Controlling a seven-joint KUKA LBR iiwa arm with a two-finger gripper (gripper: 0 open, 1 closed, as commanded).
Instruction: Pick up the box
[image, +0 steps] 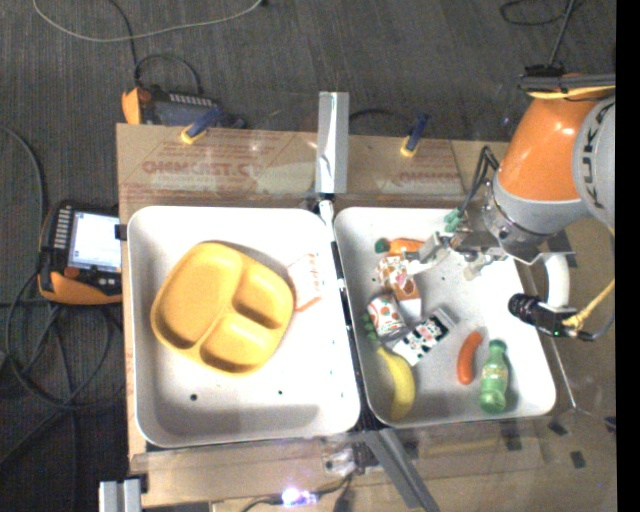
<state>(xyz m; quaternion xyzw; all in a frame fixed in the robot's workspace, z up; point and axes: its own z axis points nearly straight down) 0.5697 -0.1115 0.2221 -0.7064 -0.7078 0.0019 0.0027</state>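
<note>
I see the counter (250, 165), brown board top. Two shallow white bins sit directly on it, side by side, edges touching: left bin (150, 400), right bin (530, 400). A metal post (332, 140) stands at the back between them.

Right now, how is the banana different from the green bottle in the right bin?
The banana is yellow, while the green bottle is green with a lighter cap end. The banana is curved and lies in the right bin's near left corner; the bottle is straight and sits toward the near right side, beside the orange sausage-shaped toy. The banana looks a little longer than the bottle. Both lie flat on the bin floor, apart from the pincer.
</note>
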